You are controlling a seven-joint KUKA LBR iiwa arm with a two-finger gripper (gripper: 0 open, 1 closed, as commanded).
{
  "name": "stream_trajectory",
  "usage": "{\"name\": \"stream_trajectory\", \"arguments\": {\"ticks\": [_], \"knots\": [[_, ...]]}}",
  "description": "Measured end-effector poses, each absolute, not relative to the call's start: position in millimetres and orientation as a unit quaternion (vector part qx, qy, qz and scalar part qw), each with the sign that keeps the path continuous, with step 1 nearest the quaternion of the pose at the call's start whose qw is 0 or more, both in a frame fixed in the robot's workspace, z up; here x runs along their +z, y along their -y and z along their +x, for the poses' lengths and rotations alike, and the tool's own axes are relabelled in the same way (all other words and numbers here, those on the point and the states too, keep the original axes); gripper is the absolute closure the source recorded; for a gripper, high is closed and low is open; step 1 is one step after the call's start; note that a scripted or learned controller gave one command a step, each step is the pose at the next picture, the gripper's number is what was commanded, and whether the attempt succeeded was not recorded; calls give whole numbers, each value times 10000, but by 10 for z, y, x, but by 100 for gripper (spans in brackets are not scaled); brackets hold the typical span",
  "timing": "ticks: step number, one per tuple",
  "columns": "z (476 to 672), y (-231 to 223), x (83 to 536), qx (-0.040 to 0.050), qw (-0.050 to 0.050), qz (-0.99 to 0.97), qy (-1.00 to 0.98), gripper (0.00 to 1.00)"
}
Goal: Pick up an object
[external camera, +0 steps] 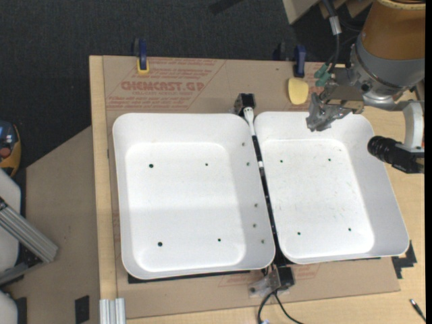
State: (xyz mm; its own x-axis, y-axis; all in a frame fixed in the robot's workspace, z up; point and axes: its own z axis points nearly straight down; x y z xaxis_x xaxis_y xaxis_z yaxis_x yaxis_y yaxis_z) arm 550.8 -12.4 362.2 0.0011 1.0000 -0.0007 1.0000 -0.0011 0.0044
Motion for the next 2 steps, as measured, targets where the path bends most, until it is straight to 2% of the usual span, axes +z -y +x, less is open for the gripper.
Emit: {"name": "stream_trajectory", "arguments": {"ticks": [1,2], "knots": [[5491,-669,2446,-36,-49,7044,-7098,100],[5487,-976,4108,84,51,7049,-7092,100]]}}
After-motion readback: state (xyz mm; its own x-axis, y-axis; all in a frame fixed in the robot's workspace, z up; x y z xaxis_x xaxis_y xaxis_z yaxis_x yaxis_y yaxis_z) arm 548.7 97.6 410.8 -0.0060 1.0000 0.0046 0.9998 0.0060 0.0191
